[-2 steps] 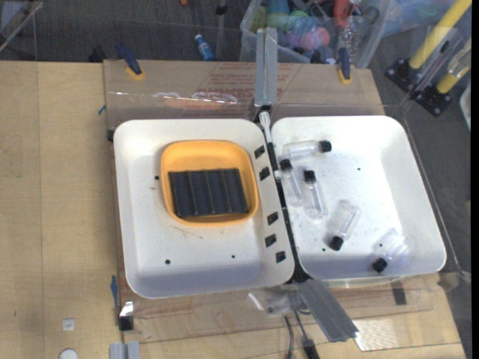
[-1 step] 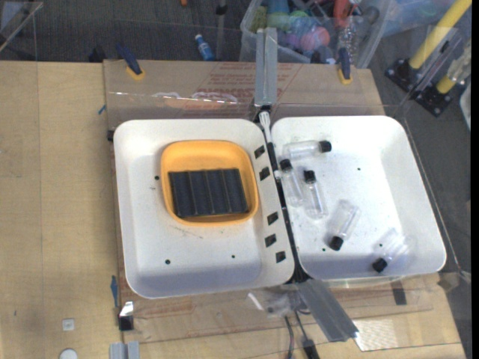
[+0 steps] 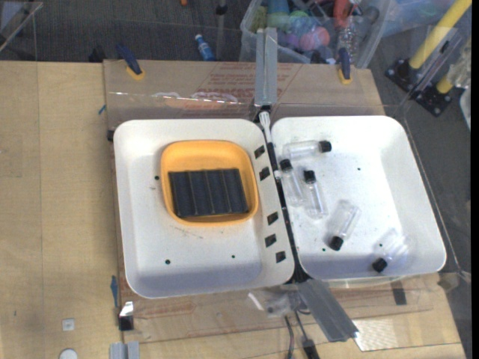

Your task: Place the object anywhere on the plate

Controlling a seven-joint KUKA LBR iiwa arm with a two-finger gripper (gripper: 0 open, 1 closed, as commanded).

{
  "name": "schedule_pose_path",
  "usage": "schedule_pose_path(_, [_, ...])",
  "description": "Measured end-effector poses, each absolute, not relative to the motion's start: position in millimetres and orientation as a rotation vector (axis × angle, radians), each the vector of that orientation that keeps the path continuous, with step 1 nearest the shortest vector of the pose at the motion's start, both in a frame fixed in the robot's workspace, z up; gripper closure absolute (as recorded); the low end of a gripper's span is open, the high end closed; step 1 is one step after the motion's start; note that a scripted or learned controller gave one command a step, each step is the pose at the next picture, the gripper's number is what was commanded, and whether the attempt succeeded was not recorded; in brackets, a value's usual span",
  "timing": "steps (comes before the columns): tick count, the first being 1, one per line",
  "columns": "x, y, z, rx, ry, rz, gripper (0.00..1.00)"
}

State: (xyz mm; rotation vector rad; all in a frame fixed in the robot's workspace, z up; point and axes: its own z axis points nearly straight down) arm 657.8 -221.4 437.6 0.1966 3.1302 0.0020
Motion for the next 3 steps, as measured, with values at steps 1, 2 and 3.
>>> schedule_pose_path(1, [664.3, -221.7, 437.4, 0.072, 3.131, -0.001, 1.0])
schedule_pose_path(2, [656.4, -222.0, 437.7, -0.57, 3.083, 0.001, 1.0])
schedule_pose_path(3, [668.1, -221.4, 437.4, -1.168, 2.905, -0.005, 1.0])
